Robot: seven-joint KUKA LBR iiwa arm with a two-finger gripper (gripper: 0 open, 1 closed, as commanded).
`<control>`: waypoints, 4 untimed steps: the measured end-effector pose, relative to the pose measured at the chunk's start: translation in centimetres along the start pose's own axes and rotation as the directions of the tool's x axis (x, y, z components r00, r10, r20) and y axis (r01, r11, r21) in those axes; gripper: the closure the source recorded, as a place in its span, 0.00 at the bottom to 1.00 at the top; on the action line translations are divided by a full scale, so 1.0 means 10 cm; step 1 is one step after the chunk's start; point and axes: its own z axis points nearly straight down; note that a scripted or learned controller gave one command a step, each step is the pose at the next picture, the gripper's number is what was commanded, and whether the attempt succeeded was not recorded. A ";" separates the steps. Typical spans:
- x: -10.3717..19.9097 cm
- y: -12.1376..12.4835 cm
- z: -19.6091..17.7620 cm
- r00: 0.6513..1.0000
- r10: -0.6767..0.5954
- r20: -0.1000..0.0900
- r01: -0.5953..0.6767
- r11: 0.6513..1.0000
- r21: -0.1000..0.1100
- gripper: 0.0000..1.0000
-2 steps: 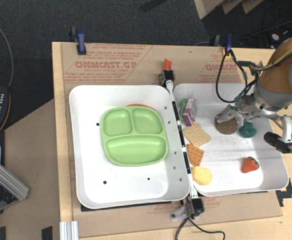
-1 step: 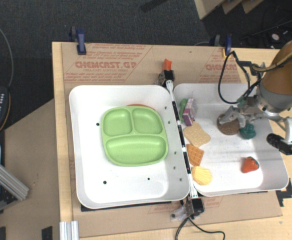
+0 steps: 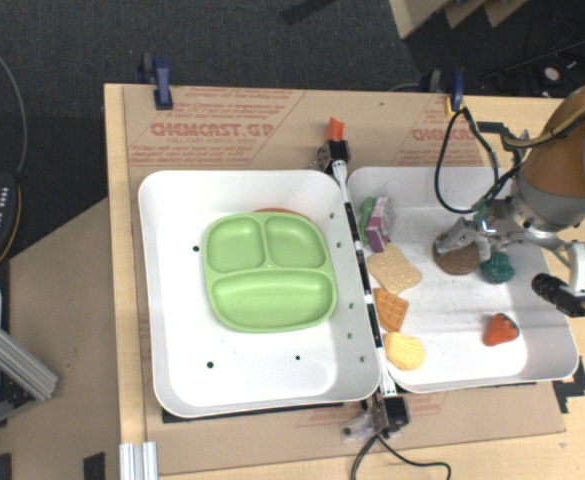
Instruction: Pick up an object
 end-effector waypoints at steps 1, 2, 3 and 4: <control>0.00 0.01 -0.11 1.000 0.000 0.001 0.000 1.000 -0.005 1.00; 0.00 0.01 -0.10 1.000 0.000 0.001 0.000 1.000 -0.004 0.00; -0.22 -0.82 0.03 1.000 -0.001 -0.012 0.001 1.000 0.010 0.00; -0.24 -0.79 -0.08 1.000 -0.002 -0.002 0.002 1.000 0.003 1.00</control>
